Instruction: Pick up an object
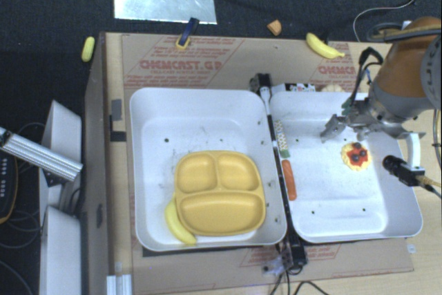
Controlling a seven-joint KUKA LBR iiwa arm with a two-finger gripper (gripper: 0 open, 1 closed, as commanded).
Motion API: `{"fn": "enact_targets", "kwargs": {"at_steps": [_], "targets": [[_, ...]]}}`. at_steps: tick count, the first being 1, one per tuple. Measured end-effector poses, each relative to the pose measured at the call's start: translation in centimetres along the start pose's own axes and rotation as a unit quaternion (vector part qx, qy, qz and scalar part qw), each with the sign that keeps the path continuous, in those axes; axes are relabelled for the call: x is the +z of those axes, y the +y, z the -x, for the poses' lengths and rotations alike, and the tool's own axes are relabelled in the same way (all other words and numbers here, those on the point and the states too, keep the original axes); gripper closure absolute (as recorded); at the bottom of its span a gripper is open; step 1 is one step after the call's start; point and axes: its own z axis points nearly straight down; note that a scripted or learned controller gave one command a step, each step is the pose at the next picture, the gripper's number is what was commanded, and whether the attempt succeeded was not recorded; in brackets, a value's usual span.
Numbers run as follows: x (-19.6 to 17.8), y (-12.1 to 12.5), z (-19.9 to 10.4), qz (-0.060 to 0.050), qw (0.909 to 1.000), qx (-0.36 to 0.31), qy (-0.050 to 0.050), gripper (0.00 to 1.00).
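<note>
Gripper (343,122) over right bin (387,221), fingers spread apart and gripping nothing, just up-left of the small round red-and-yellow toy (356,155) lying flat with no clear long axis, while the orange carrot (289,179) lies lengthwise along the bin's left wall, pointing top-to-bottom.

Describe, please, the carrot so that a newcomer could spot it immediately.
Find the right bin, the one the arm reaches over. Along its left wall, beside the divider between the bins, lies the carrot. It is a slim orange stick, unlike the round yellow-and-red toy nearer the gripper.
</note>
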Motion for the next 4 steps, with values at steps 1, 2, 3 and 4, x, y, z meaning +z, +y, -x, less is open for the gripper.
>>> {"fn": "enact_targets", "kwargs": {"at_steps": [1, 2, 3, 4], "targets": [[6.8, -1.0, 6.0, -0.001, 1.0, 0.001, -0.001, 0.0], [5.5, -0.7, 6.0, 0.002, 1.0, 0.0, -0.001, 1.0], [-0.8, -4.1, 4.4, 0.0, 1.0, 0.001, 0.0, 1.0], [-0.7, -4.1, 4.4, 0.0, 1.0, 0.001, 0.0, 0.0]]}}
